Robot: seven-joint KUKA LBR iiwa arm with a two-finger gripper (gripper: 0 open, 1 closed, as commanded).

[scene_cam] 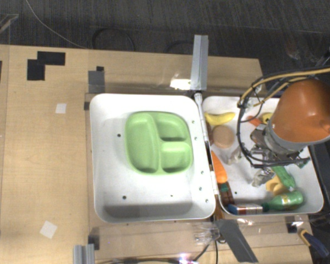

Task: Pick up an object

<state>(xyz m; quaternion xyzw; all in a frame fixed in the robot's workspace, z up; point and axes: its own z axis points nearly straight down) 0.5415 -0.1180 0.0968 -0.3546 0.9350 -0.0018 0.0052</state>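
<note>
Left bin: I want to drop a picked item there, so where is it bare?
The left bin is bare all around the green tray, widest below it. The right bin is crowded under the arm.

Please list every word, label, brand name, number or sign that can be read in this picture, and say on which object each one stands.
No text can be read anywhere.
Green plastic bottle in the right white bin: any label is too blurred to read.
Slim dark marker-like tube beside it: too small to read.
Green divided plastic tray: plain, no marking visible.
</note>
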